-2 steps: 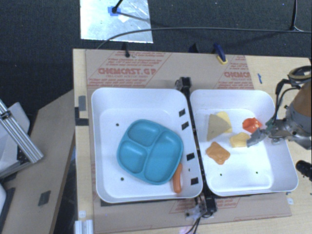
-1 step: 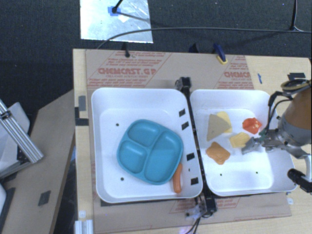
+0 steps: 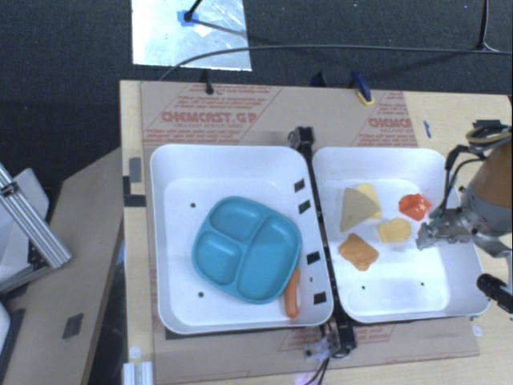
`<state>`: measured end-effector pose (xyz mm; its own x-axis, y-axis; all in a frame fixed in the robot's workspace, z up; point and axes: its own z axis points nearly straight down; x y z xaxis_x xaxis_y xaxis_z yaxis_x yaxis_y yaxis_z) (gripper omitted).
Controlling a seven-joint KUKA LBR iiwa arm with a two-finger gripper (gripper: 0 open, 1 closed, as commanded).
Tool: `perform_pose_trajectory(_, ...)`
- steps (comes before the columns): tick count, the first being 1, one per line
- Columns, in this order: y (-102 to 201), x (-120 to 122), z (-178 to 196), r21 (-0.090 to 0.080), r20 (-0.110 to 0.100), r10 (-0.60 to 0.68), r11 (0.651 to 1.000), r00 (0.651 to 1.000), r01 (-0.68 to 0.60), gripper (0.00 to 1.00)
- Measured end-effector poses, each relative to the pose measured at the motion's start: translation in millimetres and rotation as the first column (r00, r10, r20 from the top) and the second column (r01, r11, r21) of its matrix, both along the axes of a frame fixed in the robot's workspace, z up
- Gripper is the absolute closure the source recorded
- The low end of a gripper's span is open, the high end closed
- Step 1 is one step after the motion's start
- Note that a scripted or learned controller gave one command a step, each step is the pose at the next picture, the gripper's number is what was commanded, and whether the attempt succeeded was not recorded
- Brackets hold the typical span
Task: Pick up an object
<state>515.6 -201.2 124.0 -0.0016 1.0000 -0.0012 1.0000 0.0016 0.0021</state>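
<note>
Toys lie in two white bins that sit side by side on a brown bench. Closest to the camera, in the left bin (image 3: 172,215), an orange carrot-like stick (image 3: 292,293) lies by the front wall, just touching the edge of a big blue plate (image 3: 247,249) with three parts. In the right bin (image 3: 401,295), an orange lumpy piece (image 3: 358,251) sits near the middle wall. A bit farther back, a small yellow piece (image 3: 394,231) lies just beside the gripper (image 3: 429,234), which hangs low over the right side of that bin. The grey arm comes in from the right. The gripper looks dark and small, and whether it is spread or pressed together cannot be made out; nothing can be seen between its tips. Farther back are a red piece (image 3: 414,206) and a tan and yellow wedge (image 3: 360,205). Past the bins, a shiny silver sheet (image 3: 191,24) lies on the dark floor.
</note>
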Motion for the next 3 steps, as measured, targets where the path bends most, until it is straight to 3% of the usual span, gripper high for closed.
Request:
perform_pose_trajectory(2, 4, -4, 114, -0.001, 0.002, 0.003, 1.000, 1.000, -0.003, 1.00)
perform_pose_trajectory(3, 58, 3, 123, 0.002, 0.001, 0.009, 1.000, 1.000, -0.009, 1.00)
